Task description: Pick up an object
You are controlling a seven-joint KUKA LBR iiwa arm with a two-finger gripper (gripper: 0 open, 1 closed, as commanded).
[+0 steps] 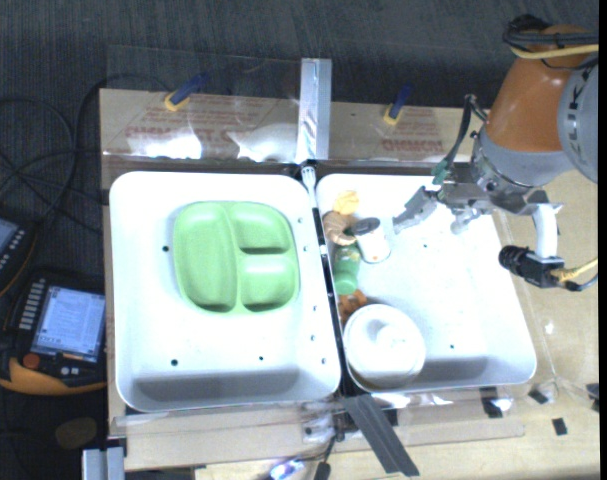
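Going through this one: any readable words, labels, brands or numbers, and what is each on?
None can be read as it stands.
Clear sheet behind the bins: faint reddish printed lines, too blurred to read.
Handheld pendant screen at the view's left: lit display with lines of text, too small to read.
Green divided tray, white bowl, gripper: no lettering that I can make out.

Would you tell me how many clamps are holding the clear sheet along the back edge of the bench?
2. A blue and yellow clamp sits behind the left bin, and a second one sits behind the right bin. More may be hidden behind the arm.
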